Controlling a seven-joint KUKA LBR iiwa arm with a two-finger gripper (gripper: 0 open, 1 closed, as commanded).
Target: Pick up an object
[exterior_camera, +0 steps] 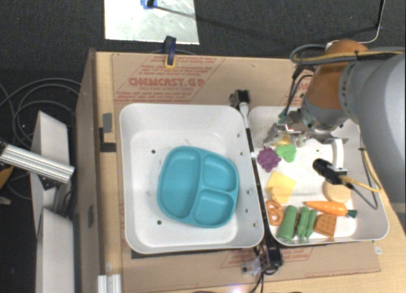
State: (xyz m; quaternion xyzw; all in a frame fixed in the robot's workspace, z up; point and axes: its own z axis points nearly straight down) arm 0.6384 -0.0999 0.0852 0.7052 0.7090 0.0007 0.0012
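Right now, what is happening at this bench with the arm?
The grey arm reaches in from the right, and its gripper is low over the right bin, near the purple grapes and a green toy. Nothing is visibly between its fingers. The left bin holds a blue divided plate.

Arm (374,85): broad, smooth grey cylindrical casing
Band (330,82): glossy orange, rounded, above the wrist
Cables (303,54): thin dark loops beside the band
Tool (287,132): small, metallic grey, with pale and yellowish parts
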